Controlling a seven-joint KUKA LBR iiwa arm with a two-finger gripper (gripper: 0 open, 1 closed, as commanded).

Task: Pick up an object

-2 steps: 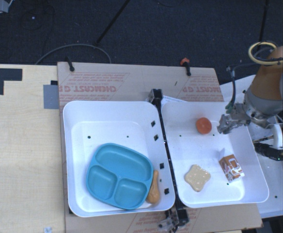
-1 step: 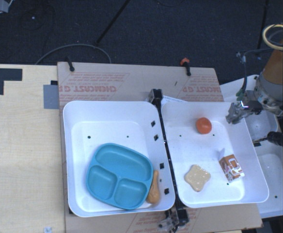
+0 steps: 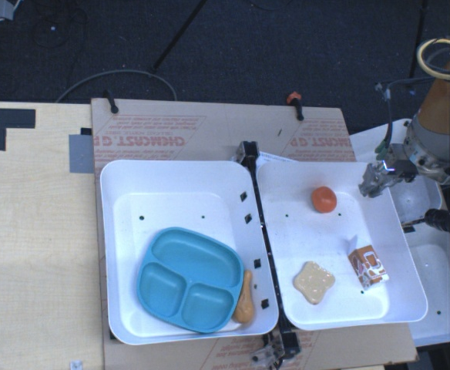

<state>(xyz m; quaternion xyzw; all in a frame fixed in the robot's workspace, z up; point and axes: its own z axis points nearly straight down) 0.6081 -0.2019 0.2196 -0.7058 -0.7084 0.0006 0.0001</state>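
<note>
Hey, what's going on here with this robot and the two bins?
A robot arm is set to pick something from two white bins. Its gripper sits at the right bin's upper right edge with nothing visibly in it. That bin holds a tomato, a toast slice and a small carton. The left bin holds a blue tray beside a tan piece.

This place looks like a robotics lab. Two white bins (image 3: 180,177) sit on a cardboard sheet (image 3: 209,133) that is held to the worktop (image 3: 32,230) by clamps (image 3: 294,101). Loose cables (image 3: 117,75) lie on the dark carpet (image 3: 233,45) at the far side, and black marker shapes (image 3: 5,126) are on the left.
</note>
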